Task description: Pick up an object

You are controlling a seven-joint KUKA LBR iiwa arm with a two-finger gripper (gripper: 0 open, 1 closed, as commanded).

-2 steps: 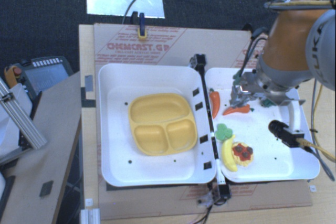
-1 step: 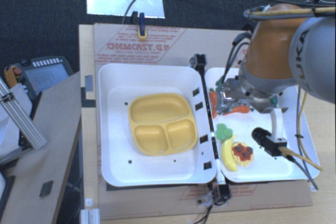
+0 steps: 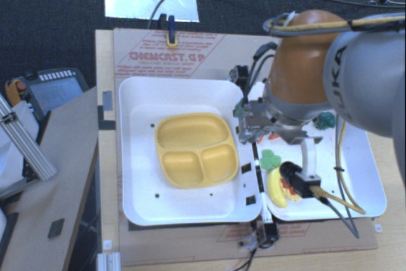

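A yellow plastic tray with three compartments [image 3: 193, 149] lies flat near the middle of the left shallow white bin [image 3: 136, 136]. Bare white floor rings the tray on every side, widest to its left and along its near edge, narrowest at its right edge. Just beyond the tray's upper right corner, the gripper [image 3: 252, 125] hangs over the seam where the two bins meet. Whether it is apart or together cannot be told from here, and nothing is seen clamped in it.

The grey arm [image 3: 361, 79] with its orange band [image 3: 304, 63] covers much of the right white bin [image 3: 365, 168]. To the tray's right, just past the seam, a small green plastic piece [image 3: 270, 159] lies with a yellow banana-shaped toy [image 3: 275, 188] touching it on the near side, close to that bin's front wall. Farther right of the tray, a small teal piece [image 3: 327, 119] shows beside the arm.
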